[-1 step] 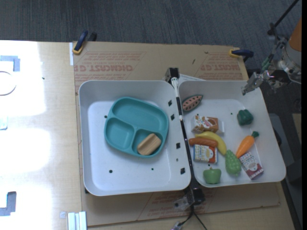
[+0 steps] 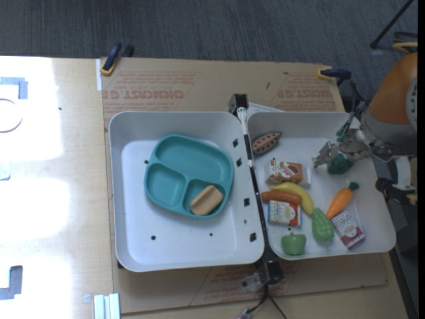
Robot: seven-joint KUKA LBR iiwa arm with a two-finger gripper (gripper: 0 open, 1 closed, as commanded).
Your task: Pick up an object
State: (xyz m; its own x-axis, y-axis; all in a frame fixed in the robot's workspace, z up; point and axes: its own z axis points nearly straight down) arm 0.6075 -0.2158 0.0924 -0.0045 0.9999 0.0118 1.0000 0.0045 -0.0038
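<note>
Lowest, green apple (image 2: 293,244) at right bin (image 2: 372,243) rim. Gripper (image 2: 334,158) over dark-green object (image 2: 339,164), partly hidden; claw state impossible to tell.

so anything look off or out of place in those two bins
Nothing stands out. The bread roll sits in a compartment of the teal tray in the left bin; the toy foods lie loose but unspilled in the right bin.

Arm (image 2: 398,92) cut off at right edge. Gripper (image 2: 330,157) partly covers a dark green item (image 2: 340,165); type unclear.
</note>
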